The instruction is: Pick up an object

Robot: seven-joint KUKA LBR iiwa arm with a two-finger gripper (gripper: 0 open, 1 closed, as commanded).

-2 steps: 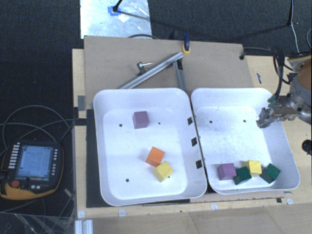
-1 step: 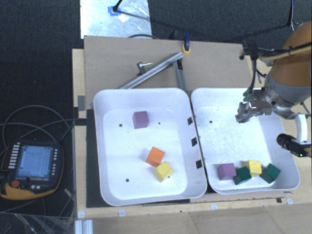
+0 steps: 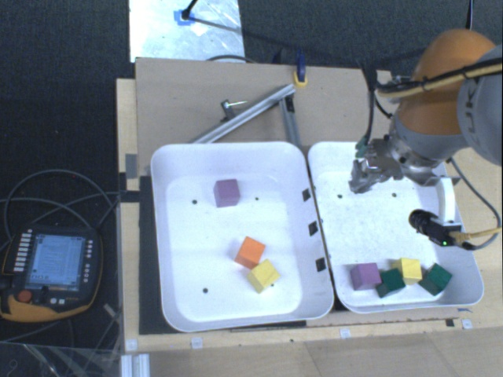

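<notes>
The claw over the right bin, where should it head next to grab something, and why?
Probably toward the near edge of the right bin. The gripper sits over bare floor at the far end, while the purple block, two green blocks and a yellow block cluster along the near wall.

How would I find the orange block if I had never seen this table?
Look at the left white bin, the one away from the robot arm. Three blocks lie in it: the purple block sits alone toward the back, and the orange block lies nearer the front, touching the yellow block. It is the only orange one.
</notes>
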